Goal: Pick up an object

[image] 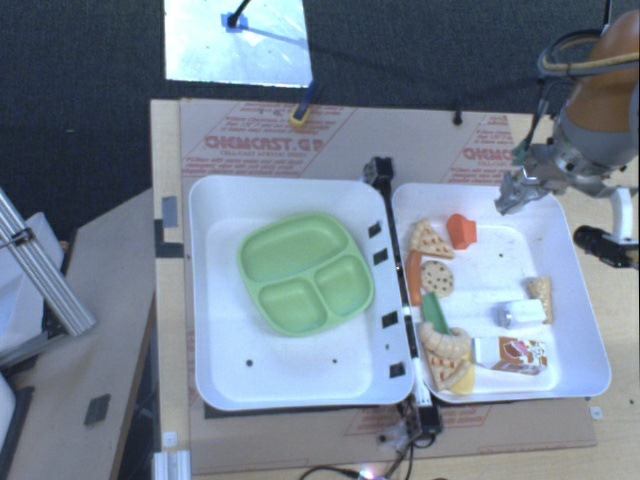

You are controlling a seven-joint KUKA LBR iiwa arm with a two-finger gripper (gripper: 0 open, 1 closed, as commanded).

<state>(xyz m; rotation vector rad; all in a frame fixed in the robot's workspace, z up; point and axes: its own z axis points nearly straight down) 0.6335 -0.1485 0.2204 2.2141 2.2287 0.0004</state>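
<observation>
Claw (512, 196) over right bin's (575, 258) far edge, well clear of toy food (440, 298); open or closed, impossible to tell. Green tray (305, 273) in left bin (215, 268).

Even bright overhead light; glare on white bins (300, 193); soft shadows; slight overall blur

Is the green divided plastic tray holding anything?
Empty: the green divided plastic tray shows three bare compartments, lying flat in the left white bin.
</observation>
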